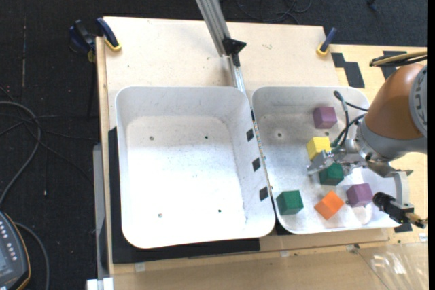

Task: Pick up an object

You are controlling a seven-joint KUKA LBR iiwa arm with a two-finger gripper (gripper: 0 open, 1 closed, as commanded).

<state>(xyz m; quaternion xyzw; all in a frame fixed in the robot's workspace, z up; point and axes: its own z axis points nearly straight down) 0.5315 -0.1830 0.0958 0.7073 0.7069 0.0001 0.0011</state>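
Note:
Several cubes lie in the right bin (285, 102). A purple cube (324, 116) sits at the back, with a yellow cube (317, 147) in front of it and a dark green cube (332, 174) nearer still. Along the front are a green cube (289, 202), an orange cube (329, 205) and a second purple cube (359, 195). My gripper (327, 161) is low in this bin, right between the yellow cube and the dark green cube and partly covering both. Whether it has hold of either cube is hidden by the wrist.
The left bin (126, 146) stands beside the right one, sharing a raised middle wall (253, 146). A slanted metal rail (207, 0) runs down to the bins' back edge. Clamps sit at the board's back corners (109, 37).

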